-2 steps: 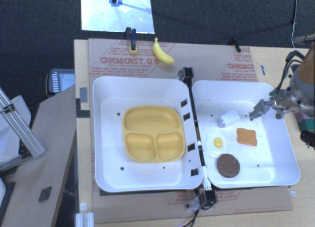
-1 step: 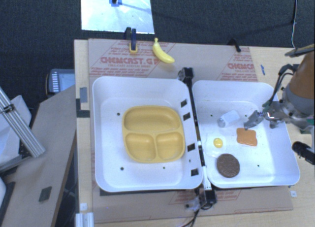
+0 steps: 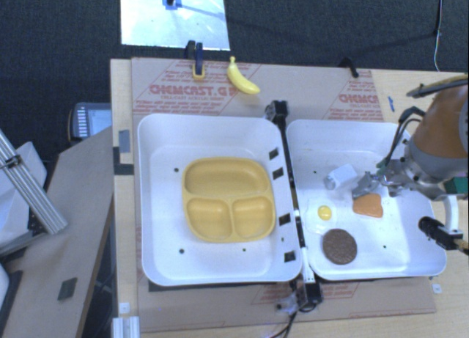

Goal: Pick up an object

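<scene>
The right bin holds several small things. A white cylinder-like piece lies near its middle, an orange wedge to its right, a small yellow disc below it, and a brown round cookie near the front wall. My gripper hangs low over the bin, just above the orange wedge and right of the white piece. The arm's orange band is at the right edge. I see nothing held.
The left bin carries a yellow divided tray. A toy banana and a yellow clamp lie on the board behind the bins. A black fitting sticks out at the right bin's right wall.
</scene>
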You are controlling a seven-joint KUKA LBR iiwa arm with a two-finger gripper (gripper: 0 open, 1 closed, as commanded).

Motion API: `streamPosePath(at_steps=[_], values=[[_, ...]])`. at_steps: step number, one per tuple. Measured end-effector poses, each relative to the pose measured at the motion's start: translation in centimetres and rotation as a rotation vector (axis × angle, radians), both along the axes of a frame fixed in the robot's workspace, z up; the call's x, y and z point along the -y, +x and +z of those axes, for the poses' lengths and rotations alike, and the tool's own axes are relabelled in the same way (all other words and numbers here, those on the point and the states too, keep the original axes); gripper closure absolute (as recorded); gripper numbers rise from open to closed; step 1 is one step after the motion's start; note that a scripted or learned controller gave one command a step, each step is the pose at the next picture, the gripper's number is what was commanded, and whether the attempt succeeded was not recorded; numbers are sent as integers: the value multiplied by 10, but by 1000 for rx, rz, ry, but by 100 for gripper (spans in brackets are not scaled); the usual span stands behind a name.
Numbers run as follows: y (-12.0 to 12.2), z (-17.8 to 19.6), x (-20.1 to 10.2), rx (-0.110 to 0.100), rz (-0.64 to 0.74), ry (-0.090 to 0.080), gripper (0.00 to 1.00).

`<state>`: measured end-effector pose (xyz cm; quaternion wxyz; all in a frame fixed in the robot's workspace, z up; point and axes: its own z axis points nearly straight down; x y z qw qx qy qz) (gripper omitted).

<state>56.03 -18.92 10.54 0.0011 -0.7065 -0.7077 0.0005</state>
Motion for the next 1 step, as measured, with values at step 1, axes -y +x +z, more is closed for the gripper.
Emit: streamPosePath(at_steps=[1], values=[[1, -22, 0, 2, -1, 0, 0]])
